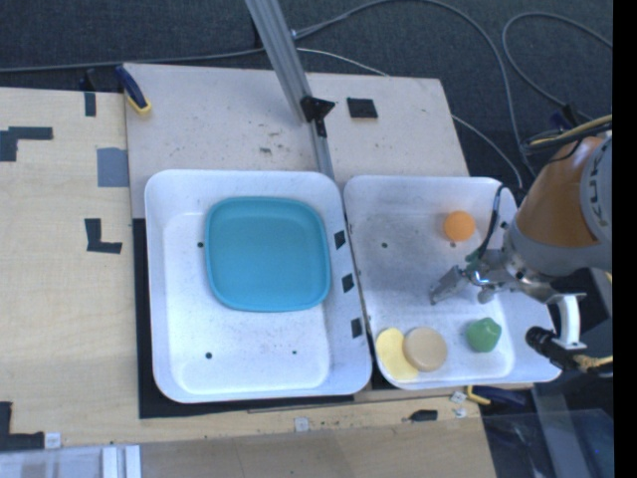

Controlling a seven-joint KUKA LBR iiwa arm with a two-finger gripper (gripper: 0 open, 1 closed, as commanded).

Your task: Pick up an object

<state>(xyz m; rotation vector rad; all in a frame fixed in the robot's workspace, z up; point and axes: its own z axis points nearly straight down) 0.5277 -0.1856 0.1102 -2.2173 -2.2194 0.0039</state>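
The right bin (398, 217) holds an orange ball (459, 226) toward its back, a green object (484, 335) at the front right, and a tan round piece (426, 348) overlapping a yellow one (390, 353) at the front. My gripper (450, 286) hangs over the middle of this bin, below the orange ball and up-left of the green object. It touches none of them. The grey arm with its orange band (557, 202) comes in from the right.
The left bin (169, 267) carries a blue square plate (267, 253). A metal pole (289, 58) rises behind the bins. Cables (518, 48) lie on the dark floor at the back right.
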